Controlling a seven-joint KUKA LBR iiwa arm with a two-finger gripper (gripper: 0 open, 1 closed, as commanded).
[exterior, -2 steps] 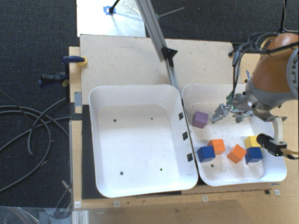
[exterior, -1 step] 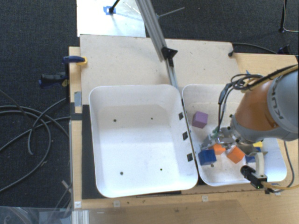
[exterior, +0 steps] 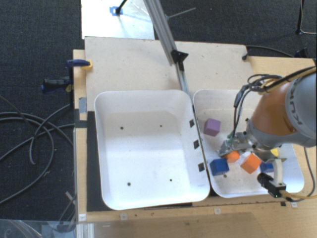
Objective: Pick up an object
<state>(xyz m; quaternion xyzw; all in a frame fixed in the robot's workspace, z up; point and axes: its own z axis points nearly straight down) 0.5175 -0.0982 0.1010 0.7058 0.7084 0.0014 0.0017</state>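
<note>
This looked like a robot lab or test room. A big grey and orange robot arm (exterior: 282, 115) reached over a flat wooden bench (exterior: 148, 63) with two white bins (exterior: 143, 98) on it. Black cables (exterior: 29, 133) lay loose on the dark carpet floor (exterior: 34, 33). A blue and yellow clamp (exterior: 67, 81) gripped the bench edge, and a metal pole (exterior: 161, 21) stood behind.

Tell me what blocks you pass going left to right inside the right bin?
Purple block → blue block → small orange block → bigger orange block → another blue block, partly hidden by the arm.
</note>
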